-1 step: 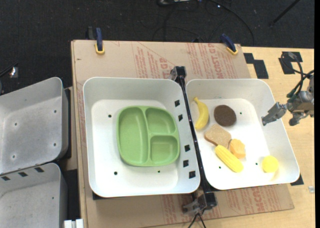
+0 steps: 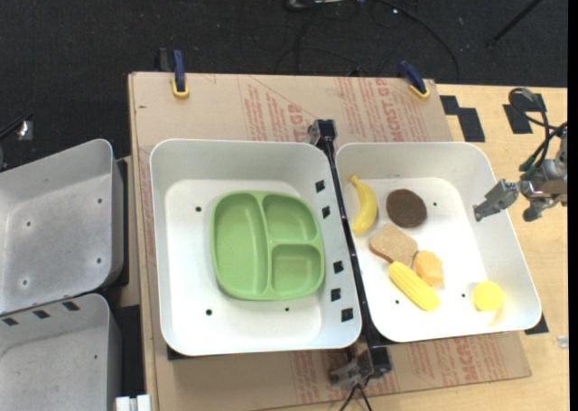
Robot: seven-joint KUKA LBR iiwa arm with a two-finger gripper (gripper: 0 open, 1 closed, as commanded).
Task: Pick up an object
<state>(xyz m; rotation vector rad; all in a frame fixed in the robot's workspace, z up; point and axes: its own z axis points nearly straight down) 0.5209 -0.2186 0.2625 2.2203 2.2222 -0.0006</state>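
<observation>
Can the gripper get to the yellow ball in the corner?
Probably yes. The gripper hangs at the right bin's edge, and the yellow ball sits alone below it with nothing on top.

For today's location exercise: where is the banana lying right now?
The banana lies in the right bin, at its left side along the divider, left of the brown patty and just above the bread slice.

Two white bins (image 2: 181,174) hold a light green divided plate (image 2: 268,245), a yellow banana (image 2: 364,206), a dark brown patty (image 2: 406,208), tan bread (image 2: 393,243), an orange chunk (image 2: 430,267), yellow corn (image 2: 414,285) and a yellow lemon (image 2: 488,295).
</observation>
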